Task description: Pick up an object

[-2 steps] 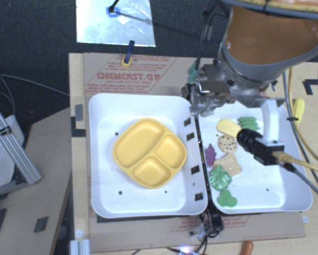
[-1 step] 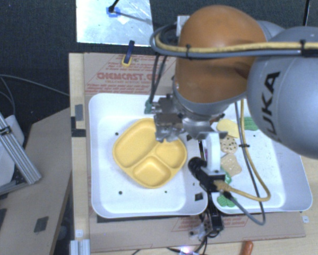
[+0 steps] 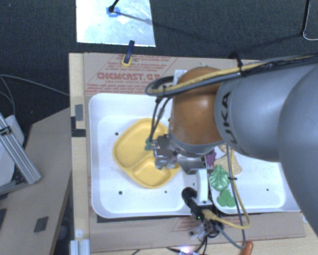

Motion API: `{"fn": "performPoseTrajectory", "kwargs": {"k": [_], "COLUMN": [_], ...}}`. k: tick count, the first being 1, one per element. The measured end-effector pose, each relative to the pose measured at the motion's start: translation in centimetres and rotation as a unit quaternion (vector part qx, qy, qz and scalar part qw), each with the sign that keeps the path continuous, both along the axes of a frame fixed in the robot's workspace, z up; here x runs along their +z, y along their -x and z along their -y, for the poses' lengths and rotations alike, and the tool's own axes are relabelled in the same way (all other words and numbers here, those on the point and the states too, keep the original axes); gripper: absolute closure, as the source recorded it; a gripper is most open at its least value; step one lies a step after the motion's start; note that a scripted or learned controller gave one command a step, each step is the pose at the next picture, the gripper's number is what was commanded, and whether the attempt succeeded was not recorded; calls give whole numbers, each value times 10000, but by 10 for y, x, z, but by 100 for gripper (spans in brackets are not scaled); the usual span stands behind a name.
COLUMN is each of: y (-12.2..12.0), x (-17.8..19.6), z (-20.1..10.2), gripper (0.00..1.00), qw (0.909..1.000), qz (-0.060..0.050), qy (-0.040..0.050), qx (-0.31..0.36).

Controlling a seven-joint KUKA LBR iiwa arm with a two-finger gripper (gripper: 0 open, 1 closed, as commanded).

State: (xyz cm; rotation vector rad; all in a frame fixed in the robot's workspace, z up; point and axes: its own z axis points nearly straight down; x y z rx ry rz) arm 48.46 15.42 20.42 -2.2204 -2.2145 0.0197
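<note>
Here we see the gripper [image 3: 161, 155] low over the right edge of the yellow divided dish [image 3: 139, 152] in the left bin [image 3: 103, 142]; the dish spreads left from it, long axis slanting; whether the gripper is clenched or released we cannot tell

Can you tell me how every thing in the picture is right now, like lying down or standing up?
yellow dish: lying flat in the left bin, hollow side up, partly under the arm.
green leaf-shaped things: lying flat in the right bin, near the wall between the bins.
left bin: sitting flat on the bench, beside the right bin.
gripper: down over the yellow dish's right edge.
arm: stretched across the right bin.
</note>
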Motion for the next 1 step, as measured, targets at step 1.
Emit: {"fn": "performPoseTrajectory", "kwargs": {"k": [1], "y": [-15], "x": [-29], "z": [23], "gripper": [100], "qw": [10000], "qz": [49], "qy": [-20], "qx": [3]}}
